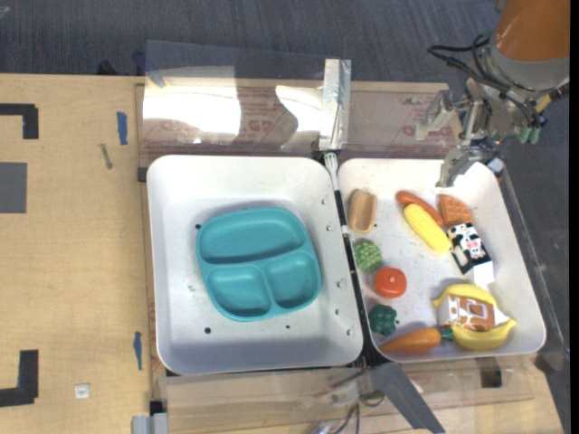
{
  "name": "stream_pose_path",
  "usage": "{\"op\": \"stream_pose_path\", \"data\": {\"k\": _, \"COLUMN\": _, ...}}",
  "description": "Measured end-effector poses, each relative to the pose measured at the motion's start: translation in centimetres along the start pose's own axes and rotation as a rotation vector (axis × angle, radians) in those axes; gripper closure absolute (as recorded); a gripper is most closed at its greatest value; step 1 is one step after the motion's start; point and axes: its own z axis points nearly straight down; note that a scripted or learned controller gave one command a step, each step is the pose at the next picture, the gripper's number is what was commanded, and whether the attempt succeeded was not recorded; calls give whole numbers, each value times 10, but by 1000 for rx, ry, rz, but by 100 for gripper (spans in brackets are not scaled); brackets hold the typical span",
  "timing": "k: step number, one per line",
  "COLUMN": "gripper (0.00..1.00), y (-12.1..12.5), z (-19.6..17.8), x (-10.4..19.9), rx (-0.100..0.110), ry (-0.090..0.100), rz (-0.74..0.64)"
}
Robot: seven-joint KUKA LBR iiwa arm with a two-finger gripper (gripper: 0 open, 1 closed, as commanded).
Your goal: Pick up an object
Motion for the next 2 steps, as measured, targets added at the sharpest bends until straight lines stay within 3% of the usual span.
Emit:
{"op": "stream_pose_path", "data": {"k": 1, "gripper": 0, "y": -30, "z": 116, "x": 54, "rx": -2, "ry": 12, "rz": 65}}
{"op": "stream_pose_path", "data": {"k": 2, "gripper": 0, "y": 8, "z": 182, "x": 40, "rx": 2, "ry": 0, "rz": 162}}
